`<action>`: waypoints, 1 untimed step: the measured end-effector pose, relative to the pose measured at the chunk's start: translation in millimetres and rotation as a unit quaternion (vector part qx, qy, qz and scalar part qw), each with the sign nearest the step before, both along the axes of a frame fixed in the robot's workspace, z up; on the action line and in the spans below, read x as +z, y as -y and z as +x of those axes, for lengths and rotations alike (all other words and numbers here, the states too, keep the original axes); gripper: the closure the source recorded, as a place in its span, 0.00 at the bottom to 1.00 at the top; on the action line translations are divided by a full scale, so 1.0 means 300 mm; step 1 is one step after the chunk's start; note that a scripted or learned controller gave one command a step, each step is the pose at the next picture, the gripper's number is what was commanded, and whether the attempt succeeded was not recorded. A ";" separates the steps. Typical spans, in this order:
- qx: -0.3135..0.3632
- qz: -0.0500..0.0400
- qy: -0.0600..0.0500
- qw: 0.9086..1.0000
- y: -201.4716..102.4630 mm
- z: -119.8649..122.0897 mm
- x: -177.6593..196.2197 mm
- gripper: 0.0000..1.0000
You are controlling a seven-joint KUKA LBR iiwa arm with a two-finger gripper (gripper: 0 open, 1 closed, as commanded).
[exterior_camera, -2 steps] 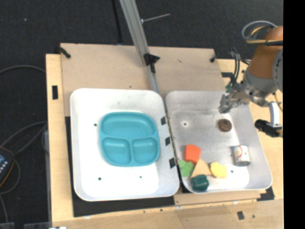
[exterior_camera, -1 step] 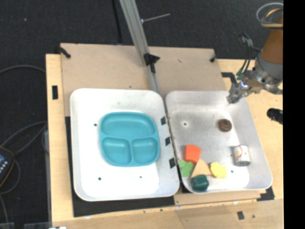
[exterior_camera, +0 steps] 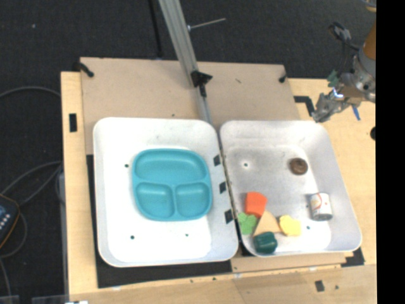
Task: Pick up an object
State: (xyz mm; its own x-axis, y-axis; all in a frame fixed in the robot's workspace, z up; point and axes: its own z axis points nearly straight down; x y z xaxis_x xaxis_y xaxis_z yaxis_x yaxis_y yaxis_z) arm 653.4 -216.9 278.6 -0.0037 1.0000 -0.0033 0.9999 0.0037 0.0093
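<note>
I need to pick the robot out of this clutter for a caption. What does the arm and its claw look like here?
At the view's upper right, a patch of orange band sits above a grey metallic wrist. The claw is a small grey metal piece with blue bits beside it and thin dark cables looping above.

Even, fairly bright overhead light, no hard shadows. 2 white bins (exterior_camera: 158, 128) nearly blown out w/ mild glare; right bin (exterior_camera: 278, 138) shows grey scuffs. Floor reads dark, grainy. Overall soft, low-res; hand (exterior_camera: 326, 106) at right edge slightly blurred.
</note>
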 end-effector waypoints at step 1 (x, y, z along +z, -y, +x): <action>0.001 0.001 -0.003 1.000 0.003 0.002 0.046 1.00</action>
State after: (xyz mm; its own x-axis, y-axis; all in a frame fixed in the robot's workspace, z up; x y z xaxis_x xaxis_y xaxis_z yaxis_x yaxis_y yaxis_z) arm 654.1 -217.7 292.2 -0.0059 1.0000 -0.0016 1.0000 0.0059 0.0039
